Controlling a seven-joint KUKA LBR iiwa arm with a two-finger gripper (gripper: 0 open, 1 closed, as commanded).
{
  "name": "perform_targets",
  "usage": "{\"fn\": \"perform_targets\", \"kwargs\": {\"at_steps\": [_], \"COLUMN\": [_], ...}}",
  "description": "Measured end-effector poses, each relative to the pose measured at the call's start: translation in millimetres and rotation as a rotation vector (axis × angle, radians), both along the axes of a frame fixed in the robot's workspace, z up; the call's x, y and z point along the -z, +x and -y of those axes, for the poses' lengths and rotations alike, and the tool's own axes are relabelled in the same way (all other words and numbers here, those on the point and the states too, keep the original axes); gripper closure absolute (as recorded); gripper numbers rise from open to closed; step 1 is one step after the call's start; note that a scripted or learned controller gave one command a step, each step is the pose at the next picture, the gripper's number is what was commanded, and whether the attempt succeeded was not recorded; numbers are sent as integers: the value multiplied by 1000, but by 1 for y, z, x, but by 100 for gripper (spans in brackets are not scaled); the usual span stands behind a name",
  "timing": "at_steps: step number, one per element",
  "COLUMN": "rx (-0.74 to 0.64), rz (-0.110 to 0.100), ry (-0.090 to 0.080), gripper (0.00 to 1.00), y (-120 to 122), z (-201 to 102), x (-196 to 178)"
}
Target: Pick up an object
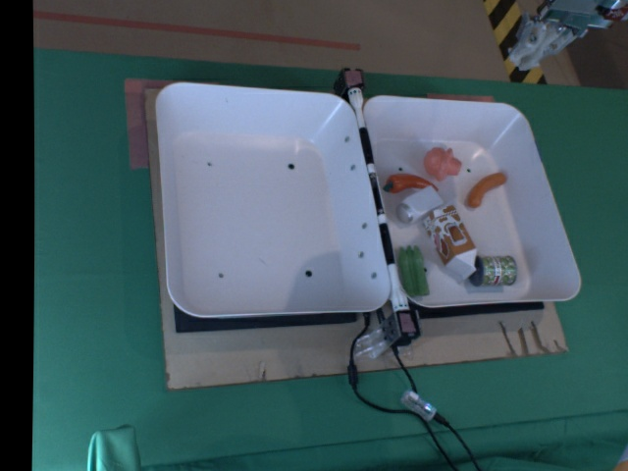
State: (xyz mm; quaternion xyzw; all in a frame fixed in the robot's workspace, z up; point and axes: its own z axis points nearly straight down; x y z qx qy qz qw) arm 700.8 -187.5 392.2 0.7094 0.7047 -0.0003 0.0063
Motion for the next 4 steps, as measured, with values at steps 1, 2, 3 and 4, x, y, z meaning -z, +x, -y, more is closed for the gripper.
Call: {"fn": "perform_targets", "kwargs": {"at_steps": [1,2,3,4], "rx": [0,-1,0,-1], "rz": [0,1,4,0], "ry": [0,-1,-2,0], "gripper": [100,100,100,100], "y": [0,0,0,0], "z": [0,0,0,-1], "x": [1,0,-9,-5]}}
